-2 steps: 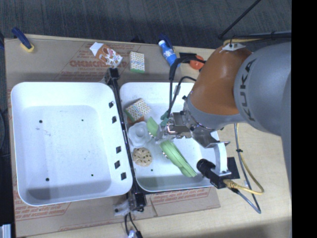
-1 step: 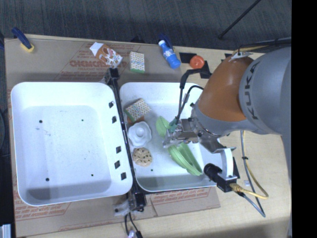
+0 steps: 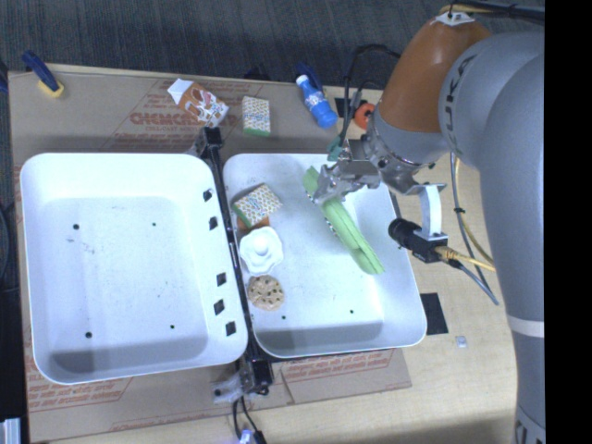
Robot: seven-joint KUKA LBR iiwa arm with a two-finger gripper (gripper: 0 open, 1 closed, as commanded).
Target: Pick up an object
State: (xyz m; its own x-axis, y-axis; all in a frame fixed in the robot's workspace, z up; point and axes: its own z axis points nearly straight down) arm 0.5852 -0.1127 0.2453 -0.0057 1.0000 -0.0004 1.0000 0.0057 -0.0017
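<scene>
My claw [image 3: 326, 185] hangs over the far edge of the right bin [image 3: 398, 326], right at the upper tip of a long, soft-looking green vegetable [image 3: 351, 234]; whether I grip it or merely touch it I cannot tell. The vegetable slants toward the bin's right edge, its smooth length easy to pinch across. Along the bin's left edge sit a patterned square packet [image 3: 256, 203], a glossy white lump [image 3: 261, 246] and a round speckled cookie [image 3: 265, 292], crowded against the wall, so I judge them harder to reach.
</scene>
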